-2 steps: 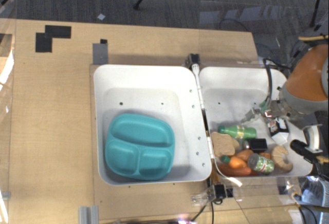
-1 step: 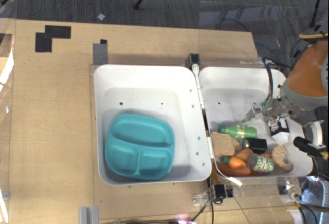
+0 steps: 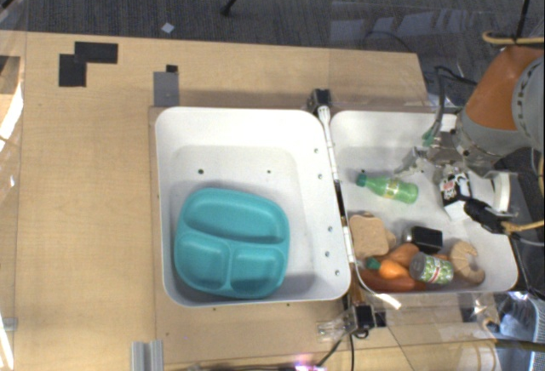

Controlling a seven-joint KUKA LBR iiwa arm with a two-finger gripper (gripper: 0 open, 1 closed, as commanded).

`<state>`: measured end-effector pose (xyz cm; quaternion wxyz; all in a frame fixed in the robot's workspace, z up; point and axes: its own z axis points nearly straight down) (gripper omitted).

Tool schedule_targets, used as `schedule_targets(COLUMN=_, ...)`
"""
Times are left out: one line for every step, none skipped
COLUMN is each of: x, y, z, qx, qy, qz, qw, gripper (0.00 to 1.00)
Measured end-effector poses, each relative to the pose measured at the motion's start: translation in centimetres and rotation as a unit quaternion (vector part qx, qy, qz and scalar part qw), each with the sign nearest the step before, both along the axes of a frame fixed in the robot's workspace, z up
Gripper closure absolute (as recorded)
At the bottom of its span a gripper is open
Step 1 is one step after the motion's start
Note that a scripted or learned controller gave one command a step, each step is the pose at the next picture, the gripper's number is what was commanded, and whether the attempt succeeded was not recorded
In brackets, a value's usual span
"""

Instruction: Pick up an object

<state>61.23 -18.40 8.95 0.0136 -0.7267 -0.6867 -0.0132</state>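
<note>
Robot arm (image 3: 502, 101) reaching over the right of two white bins on a wooden surface (image 3: 85, 216).

The gripper (image 3: 436, 153) hangs above the right bin (image 3: 383, 135), just right of a green bottle (image 3: 388, 188); whether it is open or closed cannot be told. Lower down lie a can (image 3: 433, 269), an orange item (image 3: 393, 264) and a tan piece (image 3: 370, 235). The left bin (image 3: 230, 135) holds a teal tray (image 3: 232, 242).

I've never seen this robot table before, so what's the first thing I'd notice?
Probably the big teal divided tray, sitting alone in the left bin. Next, the jumble at the near end of the right bin: an orange carrot-like toy, a small can and a green bottle lying on its side. The grey and orange arm reaches in from the right, with its gripper over that bin's far end.
</note>
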Motion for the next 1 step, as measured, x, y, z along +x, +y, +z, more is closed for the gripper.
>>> schedule_targets(x=-2.45, y=0.13, z=0.04, qx=-0.0047, qy=-0.008, qz=0.016, qw=0.9998, gripper=0.00)
